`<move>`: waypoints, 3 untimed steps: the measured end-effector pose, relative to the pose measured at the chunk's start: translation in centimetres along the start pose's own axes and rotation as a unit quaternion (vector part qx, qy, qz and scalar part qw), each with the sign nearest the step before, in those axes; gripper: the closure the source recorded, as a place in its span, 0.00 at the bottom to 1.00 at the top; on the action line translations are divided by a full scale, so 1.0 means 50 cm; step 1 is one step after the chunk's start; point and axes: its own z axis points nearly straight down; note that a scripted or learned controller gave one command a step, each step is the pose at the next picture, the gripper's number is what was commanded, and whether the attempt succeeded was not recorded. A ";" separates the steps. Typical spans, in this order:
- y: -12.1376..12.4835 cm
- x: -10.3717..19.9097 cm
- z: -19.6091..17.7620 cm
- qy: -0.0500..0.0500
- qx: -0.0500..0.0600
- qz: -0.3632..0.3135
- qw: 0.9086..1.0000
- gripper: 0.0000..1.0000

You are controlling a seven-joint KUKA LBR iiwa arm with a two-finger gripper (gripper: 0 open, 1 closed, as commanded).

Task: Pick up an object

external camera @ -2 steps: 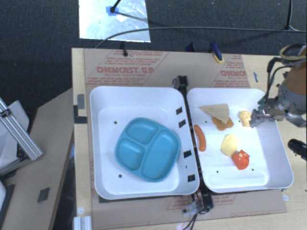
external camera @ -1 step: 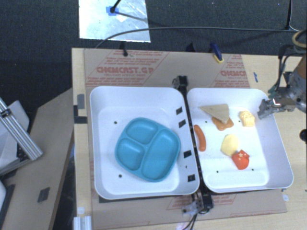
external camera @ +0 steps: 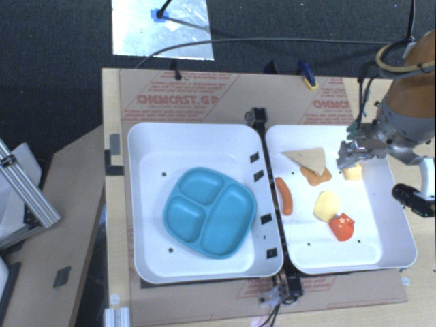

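While pincer [external camera: 351, 157] hovers over right bin [external camera: 392, 254], grip state unclear; cheese cube [external camera: 352, 173] beside, sausage [external camera: 283, 195] apart.

Illumination is even and moderately bright, from overhead. The white bins [external camera: 204, 138] render clean without clipping; shadows beneath their contents are faint and short. The foil sheet [external camera: 161, 19] beyond the far edge of the surface [external camera: 204, 90] shows mottled glare. Focus is slightly soft overall, with visible grain across the dark floor [external camera: 48, 46].
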 end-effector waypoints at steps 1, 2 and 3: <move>0.010 0.115 0.028 0.000 0.000 0.000 1.000 1.00; 0.036 0.202 0.043 0.000 0.000 0.001 1.000 1.00; 0.050 0.322 0.063 0.000 0.000 0.000 1.000 1.00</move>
